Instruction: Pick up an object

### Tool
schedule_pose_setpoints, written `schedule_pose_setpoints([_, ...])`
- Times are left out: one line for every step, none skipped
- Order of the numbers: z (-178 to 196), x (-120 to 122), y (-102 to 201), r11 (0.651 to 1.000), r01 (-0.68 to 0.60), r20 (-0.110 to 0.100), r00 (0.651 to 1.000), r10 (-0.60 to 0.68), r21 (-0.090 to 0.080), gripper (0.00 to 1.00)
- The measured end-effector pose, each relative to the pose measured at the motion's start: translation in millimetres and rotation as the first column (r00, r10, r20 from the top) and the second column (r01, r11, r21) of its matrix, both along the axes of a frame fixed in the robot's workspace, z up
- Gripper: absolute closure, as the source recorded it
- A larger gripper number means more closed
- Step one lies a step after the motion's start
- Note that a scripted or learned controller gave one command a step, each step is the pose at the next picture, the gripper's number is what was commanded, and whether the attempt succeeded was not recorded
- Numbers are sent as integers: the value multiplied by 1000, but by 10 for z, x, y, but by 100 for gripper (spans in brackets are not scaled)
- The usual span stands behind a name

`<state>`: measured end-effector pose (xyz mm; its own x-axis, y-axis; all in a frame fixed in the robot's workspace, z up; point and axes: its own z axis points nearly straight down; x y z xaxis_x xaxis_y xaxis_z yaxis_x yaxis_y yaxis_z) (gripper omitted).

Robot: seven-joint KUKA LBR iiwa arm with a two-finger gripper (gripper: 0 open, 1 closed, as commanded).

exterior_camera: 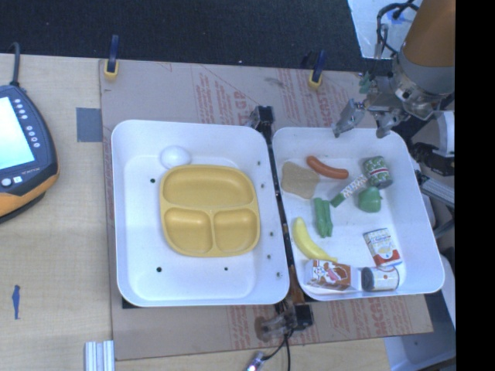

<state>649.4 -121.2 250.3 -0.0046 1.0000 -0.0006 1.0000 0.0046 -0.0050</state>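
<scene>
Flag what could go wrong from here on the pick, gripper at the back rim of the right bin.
1. The gripper, open, sits over the back rim of the right bin, so a straight descent might hit the wall rather than an object.
2. The green can, green pepper and brush lie close together; the gripper could nudge a neighbour or catch two.
3. The banana lies near the carton and the bin's left wall, leaving little room.

A yellow divided tray [209, 209] is seen in the left bin [131, 207], with a white egg [175, 157] touching its upper left corner. A teach pendant [23, 149] is laid at the bench's left edge. Two blue-and-yellow clamps [113, 59] [316, 68] are fixed along the cardboard's [224, 91] far edge.
</scene>
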Motion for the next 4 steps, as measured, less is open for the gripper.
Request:
schedule_pose_setpoints([-1197,-391,52,1000,-2,5,1000,2,-1,0])
schedule_pose_setpoints([-1330,-609,43,1000,-2,22,1000,2,-7,0])
schedule_pose_setpoints([-1356,-795,46,1000,-4,36,999,4,-11,0])
schedule_pose_setpoints([-1508,-689,96,1000,-2,0,1000,2,-1,0])
